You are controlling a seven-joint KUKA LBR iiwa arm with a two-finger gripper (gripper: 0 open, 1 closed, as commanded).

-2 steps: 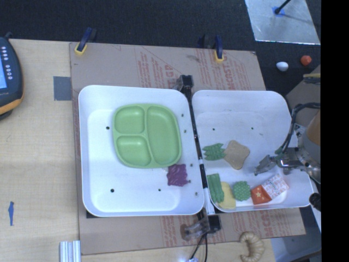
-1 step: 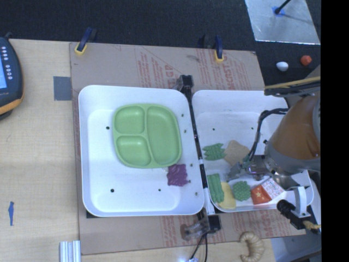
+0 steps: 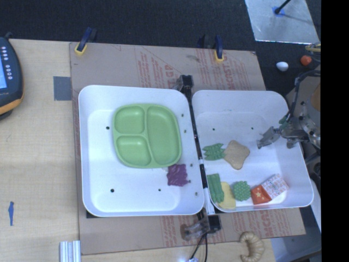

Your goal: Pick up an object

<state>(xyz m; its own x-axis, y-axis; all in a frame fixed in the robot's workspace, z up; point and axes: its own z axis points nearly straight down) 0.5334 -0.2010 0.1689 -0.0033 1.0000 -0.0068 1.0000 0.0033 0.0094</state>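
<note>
Croissant [image 3: 252, 246] off-bin on bench's near edge. Gripper [image 3: 265, 140] over right bin's [image 3: 240, 100] far-right side, empty, jaw state unclear. Cookie [image 3: 236, 154] mid-bin. Approach step; next likely descend onto cookie.

The two white bins [image 3: 98, 201] are looking like smooth plastic, a little shiny. The green plate [image 3: 147, 135] is looking like smooth, matt plastic too. The brown board [image 3: 158, 64] under the bins is looking like flat, dull cardboard with red print. The worktop [image 3: 38, 173] is showing pale wood grain. The purple thing [image 3: 177, 174] is looking bumpy and rough. The red packet [image 3: 269, 189] is looking shiny.
</note>
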